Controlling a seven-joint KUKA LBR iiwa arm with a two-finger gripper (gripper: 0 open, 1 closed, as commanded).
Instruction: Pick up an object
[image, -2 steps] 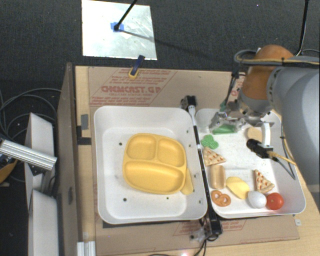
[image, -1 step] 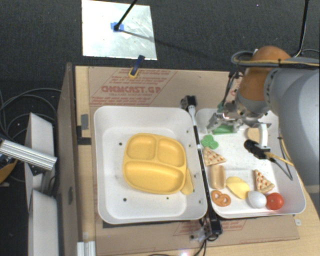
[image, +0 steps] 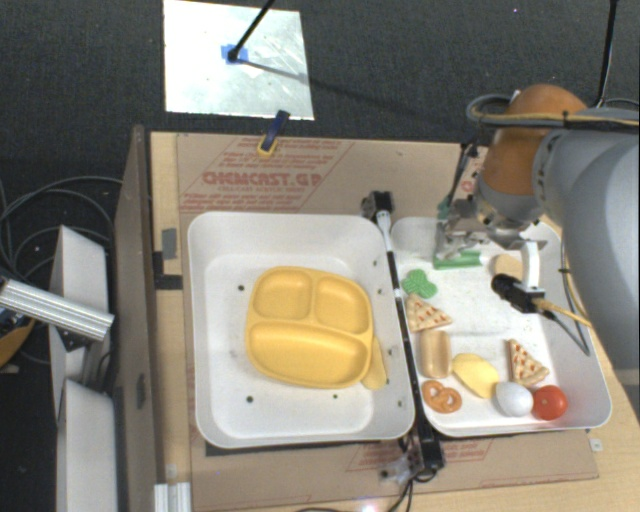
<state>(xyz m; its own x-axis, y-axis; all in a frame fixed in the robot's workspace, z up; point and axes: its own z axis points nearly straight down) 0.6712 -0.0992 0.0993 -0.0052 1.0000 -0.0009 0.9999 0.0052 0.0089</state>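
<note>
End effector (image: 458, 243) sits low at the right bin's (image: 600, 385) 12 o'clock, just above a green flat piece (image: 457, 261); finger state cannot be determined. Risk: a closure may only clip the thin piece's edge and push it away ungripped.
</note>
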